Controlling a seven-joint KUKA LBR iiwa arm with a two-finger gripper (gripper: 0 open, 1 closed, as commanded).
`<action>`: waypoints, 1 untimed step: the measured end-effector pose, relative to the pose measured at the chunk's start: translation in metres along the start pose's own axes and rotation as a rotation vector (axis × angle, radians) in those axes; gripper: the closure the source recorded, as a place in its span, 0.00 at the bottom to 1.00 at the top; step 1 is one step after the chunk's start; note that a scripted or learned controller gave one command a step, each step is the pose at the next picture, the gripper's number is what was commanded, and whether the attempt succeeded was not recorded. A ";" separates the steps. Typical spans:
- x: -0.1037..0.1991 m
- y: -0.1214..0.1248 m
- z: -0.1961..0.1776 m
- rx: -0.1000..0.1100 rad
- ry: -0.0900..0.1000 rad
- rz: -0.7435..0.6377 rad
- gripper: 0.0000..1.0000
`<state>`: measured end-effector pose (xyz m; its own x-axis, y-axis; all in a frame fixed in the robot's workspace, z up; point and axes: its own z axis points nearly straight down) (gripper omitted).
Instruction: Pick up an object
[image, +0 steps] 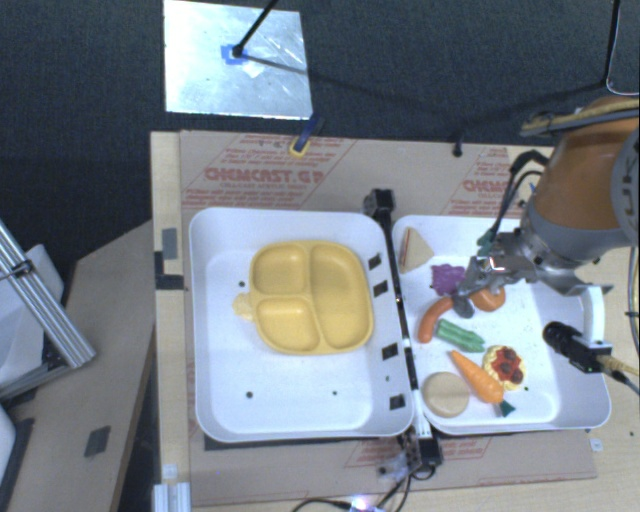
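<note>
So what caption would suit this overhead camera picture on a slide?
Robot gripper reaching among toy foods in the right bin, beside a yellow divided plate in the left bin.

Tool (468, 300) over toy food (470, 350)

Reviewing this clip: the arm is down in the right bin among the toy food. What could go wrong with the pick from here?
Crowding: the end effector sits low among the purple grapes, a sausage and a green pickle-like piece, so it may nudge neighbours or catch two at once.

An orange piece lies partly under it; a grasp there could slip.

The bin's right rim is close to the arm's hardware, risking contact.
</note>
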<state>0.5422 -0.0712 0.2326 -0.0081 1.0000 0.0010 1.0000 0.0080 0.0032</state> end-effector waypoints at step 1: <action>-0.001 0.008 0.015 0.003 -0.002 0.002 1.00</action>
<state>0.5503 -0.0717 0.2178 -0.0056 1.0000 -0.0005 1.0000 0.0056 0.0007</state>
